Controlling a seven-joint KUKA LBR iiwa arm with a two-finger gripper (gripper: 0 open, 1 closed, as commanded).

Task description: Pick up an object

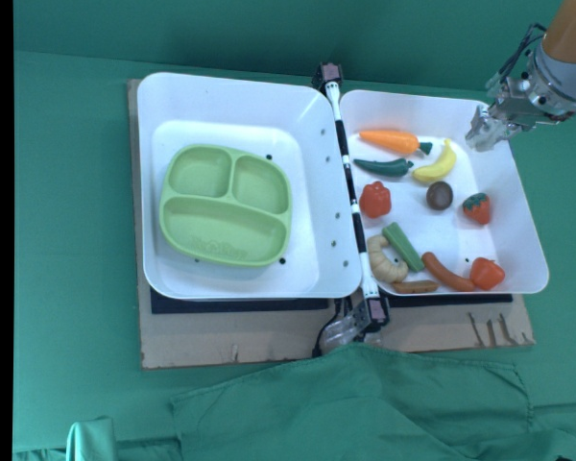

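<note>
Hovering fingers (484, 133) just beside banana (436, 164)

Orange carrot (391, 141), yellow banana (436, 163), pale green divided plate (227, 205), white bins (307, 113)

From my seat I see my arm (568, 41) entering at the upper right corner, angled down and toward the left. The orange band (574, 17) sits up and to the right of the gripper, and below it comes the grey wrist section, ringed with silver metal fittings. A thin dark cable loops along the left side of the wrist, just above the gripper. The gripper (484, 134) itself is the lowest and leftmost part of the arm, its pale tips pointing down and slightly left. From this slanted view I cannot tell how the tips are set, and I see nothing between them.
</note>
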